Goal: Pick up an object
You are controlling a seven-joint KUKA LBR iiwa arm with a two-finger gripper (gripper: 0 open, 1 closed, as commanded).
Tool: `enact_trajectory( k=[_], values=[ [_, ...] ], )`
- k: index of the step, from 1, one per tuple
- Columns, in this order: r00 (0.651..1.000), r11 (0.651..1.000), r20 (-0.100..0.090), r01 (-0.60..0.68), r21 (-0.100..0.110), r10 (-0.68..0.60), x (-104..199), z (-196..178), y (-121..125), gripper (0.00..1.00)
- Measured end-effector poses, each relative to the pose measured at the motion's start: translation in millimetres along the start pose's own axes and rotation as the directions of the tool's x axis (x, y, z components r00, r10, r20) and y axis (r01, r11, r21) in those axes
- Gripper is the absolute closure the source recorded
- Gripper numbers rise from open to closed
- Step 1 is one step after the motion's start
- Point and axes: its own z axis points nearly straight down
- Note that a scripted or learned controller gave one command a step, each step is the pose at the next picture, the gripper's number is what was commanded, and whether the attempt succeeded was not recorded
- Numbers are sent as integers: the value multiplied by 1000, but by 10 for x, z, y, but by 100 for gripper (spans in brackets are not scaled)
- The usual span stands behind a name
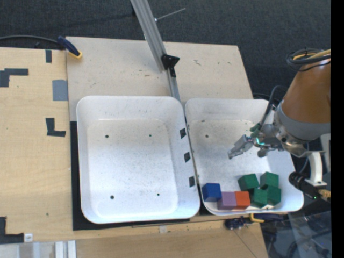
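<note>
The right bin (215, 117) holds a cluster of blocks along its near edge: a blue block (211, 191), a purple block (229, 199), an orange block (242, 198) and several green blocks (261, 188). My gripper (244, 147) hangs over the middle of the right bin, above and a little left of the green blocks. Its fingers (237, 149) point left and down, and nothing shows between them. The arm's orange band (309, 98) fills the right side of the view.
The left bin (129, 160) lies beside the right one. A slanted metal rail (152, 31) runs from the top down to the seam between the bins. A blue and yellow clamp (70, 46) lies on the bench at the upper left.
</note>
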Motion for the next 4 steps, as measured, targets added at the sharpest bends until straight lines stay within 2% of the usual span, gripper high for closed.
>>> enact_trajectory(
  k=[1, 4],
  values=[
    [1000, 1000, 0, 1, -4, -1, 0, -22, 9, 0],
    [1000, 1000, 0, 0, 1, 0, -62, 1432, -21, 0]
  ],
)
